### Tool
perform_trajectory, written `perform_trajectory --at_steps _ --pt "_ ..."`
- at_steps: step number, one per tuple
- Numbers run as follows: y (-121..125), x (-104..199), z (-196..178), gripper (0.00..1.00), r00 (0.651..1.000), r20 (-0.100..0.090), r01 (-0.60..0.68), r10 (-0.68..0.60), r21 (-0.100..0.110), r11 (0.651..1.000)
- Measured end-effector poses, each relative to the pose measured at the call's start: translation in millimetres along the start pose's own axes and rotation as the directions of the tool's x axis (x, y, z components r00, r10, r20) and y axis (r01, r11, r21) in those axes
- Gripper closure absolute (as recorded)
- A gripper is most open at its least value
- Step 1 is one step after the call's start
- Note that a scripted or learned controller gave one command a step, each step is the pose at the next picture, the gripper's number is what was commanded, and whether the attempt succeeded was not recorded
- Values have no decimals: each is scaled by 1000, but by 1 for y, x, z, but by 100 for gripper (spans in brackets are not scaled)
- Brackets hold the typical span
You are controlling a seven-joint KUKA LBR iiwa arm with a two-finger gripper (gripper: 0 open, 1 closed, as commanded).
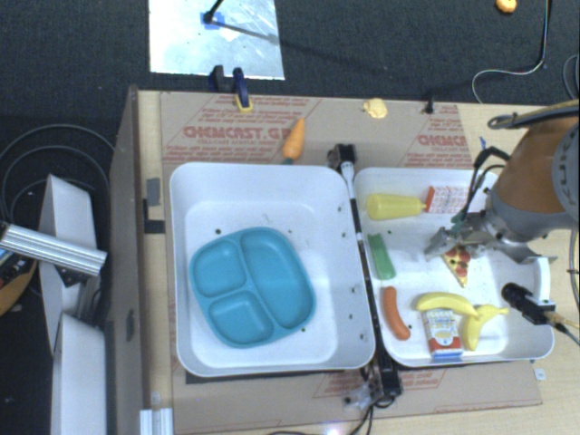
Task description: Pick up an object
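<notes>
My gripper (pixel 456 240) is low in the right bin (pixel 535 344), reaching in from the right. A pizza slice (pixel 458 265) lies just under and in front of it, touching or nearly touching the fingertips. Nothing is visibly lifted. A yellow squeeze bottle (pixel 394 207) and a red-and-white packet (pixel 442 199) lie at the back of this bin. Toward the front are a green piece (pixel 381 257), a red sausage (pixel 396 313), a banana (pixel 450 304) and a small red-and-white carton (pixel 440 330).
The left bin (pixel 208 188) holds a blue divided plate (pixel 252 285). On the cardboard behind the bins lie an orange carrot (pixel 293 140) and a pale yellow lump (pixel 375 108). A blue clamp (pixel 238 84) stands at the back edge.
</notes>
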State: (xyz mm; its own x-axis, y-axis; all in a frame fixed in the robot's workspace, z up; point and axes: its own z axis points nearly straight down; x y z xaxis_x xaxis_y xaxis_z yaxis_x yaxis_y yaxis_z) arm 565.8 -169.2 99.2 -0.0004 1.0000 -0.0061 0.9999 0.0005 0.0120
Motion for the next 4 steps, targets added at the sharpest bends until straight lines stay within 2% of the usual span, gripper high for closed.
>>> perform_trajectory --at_steps 1,2,3,4 --pt "-16 -3 15 0 1000 -6 0 0 12 1000" --pt "38 13 14 0 1000 -5 6 -6 5 1000" --pt "87 25 19 0 1000 -6 12 -12 50 999" --pt "43 27 15 0 1000 -6 0 0 14 1000"
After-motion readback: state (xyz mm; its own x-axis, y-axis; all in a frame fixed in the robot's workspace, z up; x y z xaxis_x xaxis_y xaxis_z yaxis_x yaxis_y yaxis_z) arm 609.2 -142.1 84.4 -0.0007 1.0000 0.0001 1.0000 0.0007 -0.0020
